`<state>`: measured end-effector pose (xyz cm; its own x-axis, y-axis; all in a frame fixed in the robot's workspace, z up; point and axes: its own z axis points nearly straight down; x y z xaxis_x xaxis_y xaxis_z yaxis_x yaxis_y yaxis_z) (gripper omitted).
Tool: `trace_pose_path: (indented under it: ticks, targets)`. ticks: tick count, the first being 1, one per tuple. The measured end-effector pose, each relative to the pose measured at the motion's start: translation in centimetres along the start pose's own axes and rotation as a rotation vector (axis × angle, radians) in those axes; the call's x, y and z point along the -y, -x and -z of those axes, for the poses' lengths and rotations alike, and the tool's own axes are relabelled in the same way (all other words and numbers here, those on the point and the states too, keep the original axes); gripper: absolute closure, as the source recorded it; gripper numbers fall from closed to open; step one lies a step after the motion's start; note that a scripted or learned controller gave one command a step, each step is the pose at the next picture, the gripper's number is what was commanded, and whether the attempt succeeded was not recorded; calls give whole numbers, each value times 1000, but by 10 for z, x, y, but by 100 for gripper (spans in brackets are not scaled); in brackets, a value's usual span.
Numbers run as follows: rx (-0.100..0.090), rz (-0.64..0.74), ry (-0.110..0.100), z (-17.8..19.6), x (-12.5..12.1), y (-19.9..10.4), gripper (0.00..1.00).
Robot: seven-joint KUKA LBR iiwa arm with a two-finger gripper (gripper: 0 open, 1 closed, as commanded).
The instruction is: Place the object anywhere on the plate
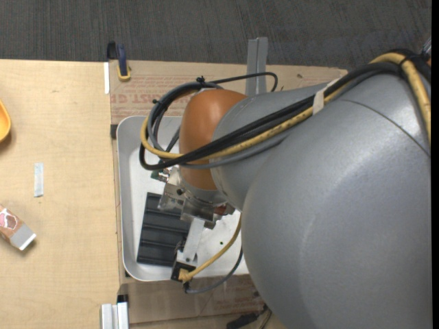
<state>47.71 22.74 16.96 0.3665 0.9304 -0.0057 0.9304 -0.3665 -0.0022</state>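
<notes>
At the far left edge of the pale wooden surface [62,129] sits a sliver of an orange curved object [3,123], cut off by the frame. Below it lies a small pale grey strip [39,180], flat on the wood, and lower still, near the left edge, a brown-and-white wrapped packet with a grey end [15,229], lying at a slant. These three are well apart from one another.

Further right, at the top edge of the wood, a small dark blue clamp with a yellow base [121,62] stands beside a strip of brown cardboard with red print [147,88]. Just below this begins the shallow white plastic bin [125,204], whose left wall and rounded lower corner are visible. Inside it, a black ribbed rectangular block [156,235] lies against the bin floor near the left wall, partly covered by the arm's wrist hardware.

The grey robot arm with its orange band [329,204] fills the right half of the view, reaching down over the bin, with black and yellow cables [161,132] looping around the band. The end effector [185,214] sits low in the bin, beside the black block and touching or overlapping it from this angle; I cannot tell how it stands. The plate and the task's object cannot be told apart from anything here; the arm hides most of the bin.
</notes>
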Motion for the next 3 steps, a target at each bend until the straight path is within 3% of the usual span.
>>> trace_pose_path:
  ticks: [1, 2, 3]
  targets:
    - [-1, 35, 0, 29, 0, 0, 0]
    - [-1, 142, 1, 87, -1, -1, 0]
    - [-22, -45, 16, -58, -4, -7, 0]
